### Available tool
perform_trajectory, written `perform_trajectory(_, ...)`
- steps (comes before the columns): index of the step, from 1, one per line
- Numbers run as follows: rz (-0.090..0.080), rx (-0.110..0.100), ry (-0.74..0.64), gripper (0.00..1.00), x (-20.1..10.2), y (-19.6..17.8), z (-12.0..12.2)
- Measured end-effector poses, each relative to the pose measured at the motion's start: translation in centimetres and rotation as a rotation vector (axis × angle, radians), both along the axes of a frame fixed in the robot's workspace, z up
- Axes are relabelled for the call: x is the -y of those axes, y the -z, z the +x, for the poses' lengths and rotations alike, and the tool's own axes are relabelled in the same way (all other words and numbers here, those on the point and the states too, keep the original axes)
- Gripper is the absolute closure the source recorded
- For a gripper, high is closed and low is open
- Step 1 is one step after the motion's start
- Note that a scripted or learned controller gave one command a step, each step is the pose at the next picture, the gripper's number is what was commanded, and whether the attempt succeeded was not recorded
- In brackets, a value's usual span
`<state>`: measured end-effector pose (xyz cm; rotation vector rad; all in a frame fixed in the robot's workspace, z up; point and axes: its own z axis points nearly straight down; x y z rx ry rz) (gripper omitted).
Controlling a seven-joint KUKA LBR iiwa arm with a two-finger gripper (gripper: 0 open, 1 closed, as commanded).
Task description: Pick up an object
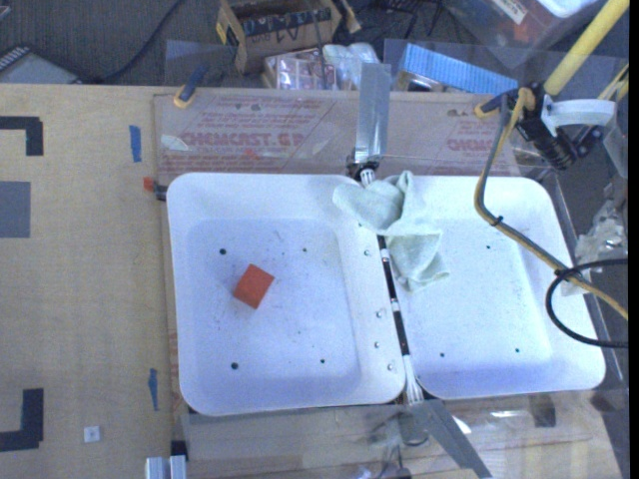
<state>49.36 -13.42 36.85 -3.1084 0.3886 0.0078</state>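
Orange block (254, 286), lying centre-left of the frame in the left bin (300, 322), looks light and stiff, best pinched across opposite flat faces; my gripper's state I can't tell.

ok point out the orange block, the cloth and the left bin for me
orange block (254, 286), camera view, on its top face
cloth (399, 230), camera view, on its middle where it drapes over the seam between the bins
left bin (185, 297), camera view, on its left rim
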Motion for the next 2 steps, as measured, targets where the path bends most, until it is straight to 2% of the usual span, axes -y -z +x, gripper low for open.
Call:
perform_trajectory(1,0.002,0.005,-0.046,1.0,-3.4,-3.5,3.8)
perform_trajectory(2,0.001,0.0,-0.047,1.0,-7.5,-6.4,7.5)
